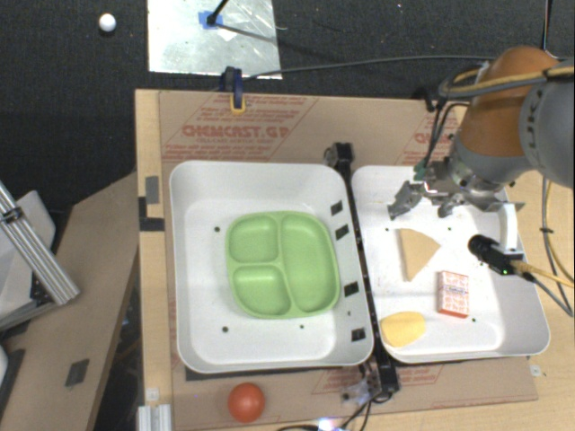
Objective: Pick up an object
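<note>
A smooth orange ball [246, 401] sits on the cardboard in front of the bins. The right bin [521, 330] holds a tan wedge [416, 250], a yellow lump [402, 328] and a red-printed carton [453, 293]. The gripper [422, 200] hovers above the wedge, fingers spread, holding nothing. A glossy green 3-compartment tray [282, 263] lies in the left bin [198, 241].

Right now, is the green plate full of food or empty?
Empty. The green plate lies flat in the left bin, and all three compartments show bare green.
</note>
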You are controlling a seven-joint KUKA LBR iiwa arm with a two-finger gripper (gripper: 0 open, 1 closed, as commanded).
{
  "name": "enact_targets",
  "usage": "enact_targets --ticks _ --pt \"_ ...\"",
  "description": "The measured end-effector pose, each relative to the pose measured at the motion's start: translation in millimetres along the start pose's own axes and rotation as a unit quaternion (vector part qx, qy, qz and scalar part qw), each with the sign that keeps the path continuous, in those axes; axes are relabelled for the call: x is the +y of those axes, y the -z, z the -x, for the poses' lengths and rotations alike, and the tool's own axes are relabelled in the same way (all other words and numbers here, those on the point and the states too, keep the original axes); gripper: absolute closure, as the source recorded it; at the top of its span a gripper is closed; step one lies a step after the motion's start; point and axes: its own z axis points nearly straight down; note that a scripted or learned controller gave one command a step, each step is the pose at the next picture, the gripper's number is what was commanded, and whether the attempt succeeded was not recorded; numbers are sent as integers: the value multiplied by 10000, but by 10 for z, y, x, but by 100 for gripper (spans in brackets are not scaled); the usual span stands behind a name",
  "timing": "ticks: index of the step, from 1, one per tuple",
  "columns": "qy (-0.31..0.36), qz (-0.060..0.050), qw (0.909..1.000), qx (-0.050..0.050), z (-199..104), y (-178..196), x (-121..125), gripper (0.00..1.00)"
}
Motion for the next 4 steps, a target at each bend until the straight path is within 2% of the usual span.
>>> enact_targets --ticks 1,2,3,4 --pt "0 -7 10000 3 -18 -416 -2 0" --pt "5 44 10000 -13 -17 -898 25 0" --pt "1 93 10000 -30 1 -741 53 100" --pt "8 33 10000 -2 24 -104 33 100"
